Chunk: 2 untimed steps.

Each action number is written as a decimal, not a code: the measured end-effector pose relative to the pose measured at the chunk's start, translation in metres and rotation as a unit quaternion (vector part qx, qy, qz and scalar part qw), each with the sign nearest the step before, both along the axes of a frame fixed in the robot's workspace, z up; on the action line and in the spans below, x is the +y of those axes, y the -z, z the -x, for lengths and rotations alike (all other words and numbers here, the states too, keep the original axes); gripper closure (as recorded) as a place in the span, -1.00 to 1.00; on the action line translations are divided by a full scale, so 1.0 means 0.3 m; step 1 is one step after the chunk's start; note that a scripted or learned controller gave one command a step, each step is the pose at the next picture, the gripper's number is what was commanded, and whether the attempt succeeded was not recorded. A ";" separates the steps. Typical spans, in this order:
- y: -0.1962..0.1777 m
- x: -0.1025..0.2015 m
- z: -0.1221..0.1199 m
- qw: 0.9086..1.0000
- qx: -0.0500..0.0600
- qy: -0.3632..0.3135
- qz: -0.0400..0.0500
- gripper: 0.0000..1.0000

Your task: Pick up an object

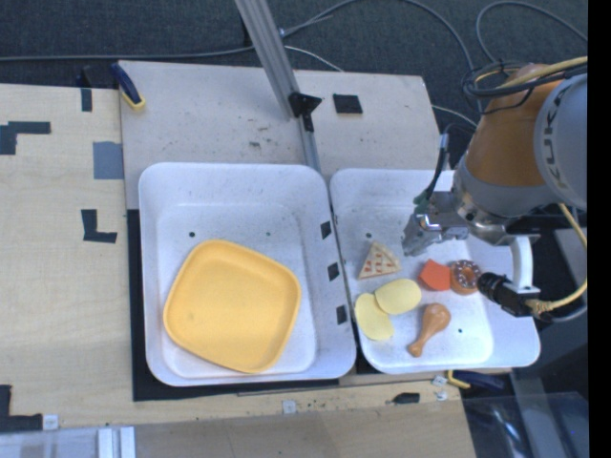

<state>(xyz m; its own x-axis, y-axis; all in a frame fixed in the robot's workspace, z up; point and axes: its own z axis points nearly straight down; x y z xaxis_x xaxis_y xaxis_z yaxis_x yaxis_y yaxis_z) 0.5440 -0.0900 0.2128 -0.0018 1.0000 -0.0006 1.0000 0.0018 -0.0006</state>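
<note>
Pale wooden bench top stretches under me, marked with dark tape patches, and on it sit two shallow white bins side by side. Left bin (153, 198) holds a yellow square plate (232, 303), lying flat toward its lower left part. Right bin (363, 194) carries the small toy foods, gathered in its lower half: a triangular slice (379, 260) with a criss-cross top, two pale yellow rounds (387, 307) overlapping each other just below it, a drumstick (430, 326) lying at a slant beside them, an orange block (435, 275), and a brown sprinkled donut (466, 276) touching that block on its right. My pincer (420, 233) hangs over the right bin, above the orange block and just right of the slice; whether its fingers are apart or together I cannot tell, and nothing shows between them. A slanted metal rail (272, 55) crosses the bench behind the bins, and cables (382, 12) loop over the dark floor beyond.
</note>
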 end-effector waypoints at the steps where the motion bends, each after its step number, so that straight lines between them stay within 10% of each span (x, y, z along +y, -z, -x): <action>1: 0.017 0.190 -0.074 1.000 0.002 -0.002 0.000 1.00; 2: 0.035 0.327 -0.146 1.000 0.002 -0.002 0.000 1.00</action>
